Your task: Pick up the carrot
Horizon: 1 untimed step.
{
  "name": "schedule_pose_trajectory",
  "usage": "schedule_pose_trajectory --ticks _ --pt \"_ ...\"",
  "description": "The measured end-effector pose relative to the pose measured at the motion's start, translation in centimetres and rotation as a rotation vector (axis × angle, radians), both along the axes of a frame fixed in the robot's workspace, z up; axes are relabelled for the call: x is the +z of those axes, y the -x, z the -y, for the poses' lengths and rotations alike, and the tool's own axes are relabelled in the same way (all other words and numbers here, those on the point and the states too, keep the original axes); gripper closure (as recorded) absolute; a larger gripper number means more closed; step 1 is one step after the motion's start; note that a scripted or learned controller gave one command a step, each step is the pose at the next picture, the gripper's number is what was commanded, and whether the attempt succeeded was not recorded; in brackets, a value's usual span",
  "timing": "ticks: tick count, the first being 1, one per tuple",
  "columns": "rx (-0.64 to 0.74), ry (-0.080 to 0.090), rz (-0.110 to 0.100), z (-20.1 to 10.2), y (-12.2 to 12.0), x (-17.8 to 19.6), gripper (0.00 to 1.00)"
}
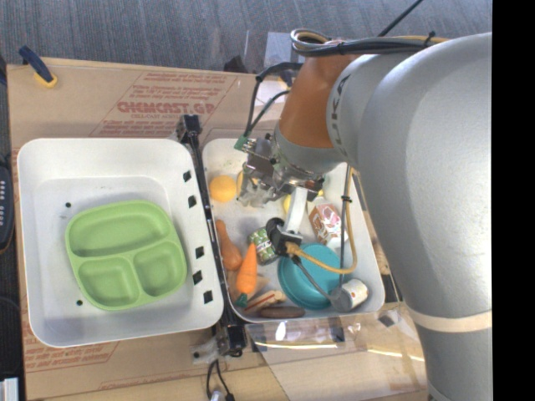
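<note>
I saw the carrot (247, 271) lying below-left of the gripper (266, 184), long axis nearly upright in view; the fingers' opening I could not tell.

Lying in the left white bin (33, 182): a green divided tray (125, 253), three compartments facing up. Sitting in the right white bin (219, 153), just beside that tray's bin: a yellow ball (222, 190) near the far wall, a teal bowl (311, 278) toward the near corner, a small printed packet (326, 221) just beyond the bowl.
</note>
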<state>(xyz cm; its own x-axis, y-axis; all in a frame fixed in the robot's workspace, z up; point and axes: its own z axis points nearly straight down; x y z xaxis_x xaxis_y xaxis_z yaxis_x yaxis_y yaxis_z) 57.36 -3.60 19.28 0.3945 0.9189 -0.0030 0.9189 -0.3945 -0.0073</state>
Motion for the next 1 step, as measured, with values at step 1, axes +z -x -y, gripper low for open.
schedule_pose_trajectory --ticks 1 --pt "0.009 -0.002 -0.011 -0.08 0.07 0.76 1.00"
